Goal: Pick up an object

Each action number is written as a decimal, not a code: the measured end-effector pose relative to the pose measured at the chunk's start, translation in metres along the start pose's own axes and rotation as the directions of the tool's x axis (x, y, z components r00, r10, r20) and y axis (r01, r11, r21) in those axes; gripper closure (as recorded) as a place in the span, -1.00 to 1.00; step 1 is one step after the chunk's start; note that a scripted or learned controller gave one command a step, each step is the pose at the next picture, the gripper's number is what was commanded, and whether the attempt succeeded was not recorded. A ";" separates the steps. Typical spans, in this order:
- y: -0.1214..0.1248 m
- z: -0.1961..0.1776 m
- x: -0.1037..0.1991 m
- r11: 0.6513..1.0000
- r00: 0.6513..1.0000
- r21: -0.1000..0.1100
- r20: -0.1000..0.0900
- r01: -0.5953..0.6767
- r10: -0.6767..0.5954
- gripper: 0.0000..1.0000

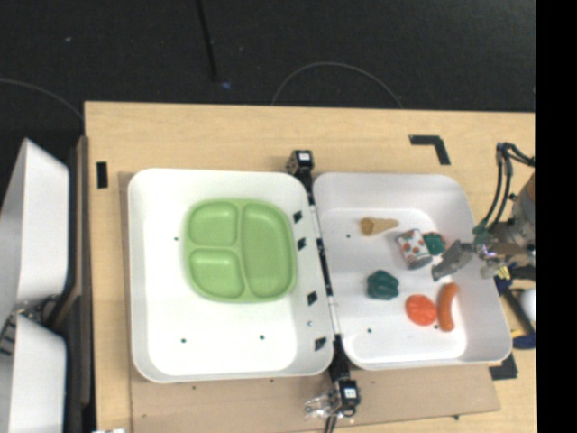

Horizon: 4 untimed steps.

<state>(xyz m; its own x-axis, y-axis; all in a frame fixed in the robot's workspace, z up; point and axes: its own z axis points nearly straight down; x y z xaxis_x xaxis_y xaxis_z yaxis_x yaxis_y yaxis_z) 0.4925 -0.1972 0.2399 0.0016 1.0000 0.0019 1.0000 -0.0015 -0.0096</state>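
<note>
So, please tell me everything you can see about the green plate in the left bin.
The green plate is light green, looks like plastic, and has rounded corners. Raised ridges divide it into three compartments: two on its left side, one long one on its right. It lies flat, face up, on the floor of the left bin, slightly above the middle. Nothing lies in it and nothing else touches it.

A divided plate (242,249) lies in the left bin (149,332); 5 small objects sit in the right bin (397,350).
</note>
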 end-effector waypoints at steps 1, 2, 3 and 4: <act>0.002 -0.006 0.000 1.000 1.000 -0.011 0.003 0.003 -0.003 -1.00; -0.001 0.038 0.002 1.000 1.000 -0.007 0.003 0.001 -0.001 -1.00; 0.001 0.080 0.003 1.000 1.000 -0.007 0.003 0.000 0.000 -1.00; 0.001 0.133 0.002 1.000 1.000 -0.006 0.002 0.000 0.000 -1.00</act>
<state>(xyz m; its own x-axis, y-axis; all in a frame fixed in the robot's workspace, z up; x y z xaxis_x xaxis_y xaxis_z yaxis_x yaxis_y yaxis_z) 0.4920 -0.1946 0.1065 0.0017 1.0000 -0.0005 1.0000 -0.0017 -0.0035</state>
